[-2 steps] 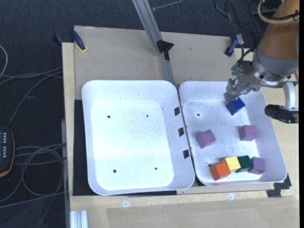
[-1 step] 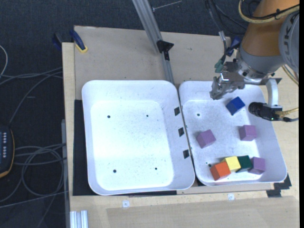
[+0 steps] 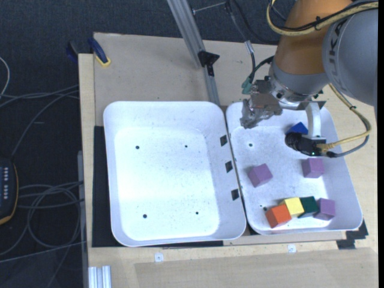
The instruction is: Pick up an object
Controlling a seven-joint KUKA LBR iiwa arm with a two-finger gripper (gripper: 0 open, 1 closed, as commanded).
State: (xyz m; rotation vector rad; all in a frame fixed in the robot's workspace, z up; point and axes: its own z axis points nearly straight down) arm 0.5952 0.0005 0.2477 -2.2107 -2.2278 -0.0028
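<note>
The tool [image 3: 251, 120] hangs over the right bin's [image 3: 345, 179] far-left corner; whether it's clenched or released, I can't tell. The closest purple cube [image 3: 260, 174] lies nearer to us, slightly right of it.

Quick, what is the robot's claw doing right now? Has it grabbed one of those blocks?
Gripper: over the back of the right bin, clear of the blocks; no block is seen in it. Whether it is open or closed cannot be told.
</note>
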